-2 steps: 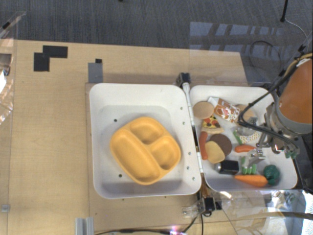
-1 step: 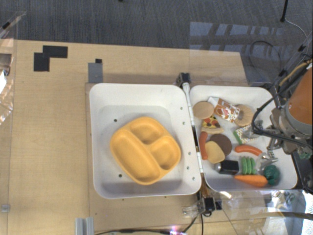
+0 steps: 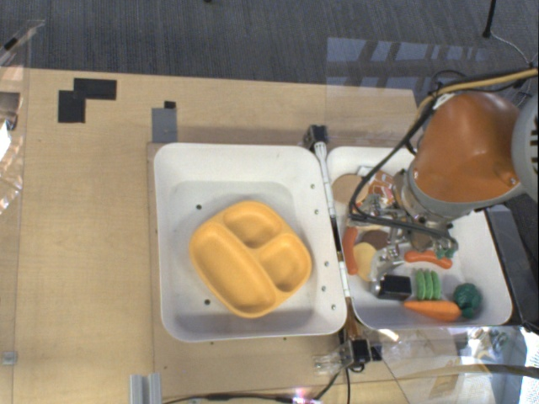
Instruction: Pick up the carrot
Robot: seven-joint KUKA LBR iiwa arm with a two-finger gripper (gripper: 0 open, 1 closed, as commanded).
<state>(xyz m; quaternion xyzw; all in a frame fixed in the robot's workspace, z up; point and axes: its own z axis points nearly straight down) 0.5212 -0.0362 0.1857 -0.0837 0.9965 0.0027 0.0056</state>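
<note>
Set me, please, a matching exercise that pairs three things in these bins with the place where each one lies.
Things:
1. yellow divided plastic plate
2. orange tapered toy carrot
3. dark green toy broccoli floret

Places, as the camera view shows them:
A. lower right corner of the right white bin
B. middle of the left white bin
C. lying along the lower edge of the right white bin

Pairs: 1-B; 2-C; 3-A.
</note>
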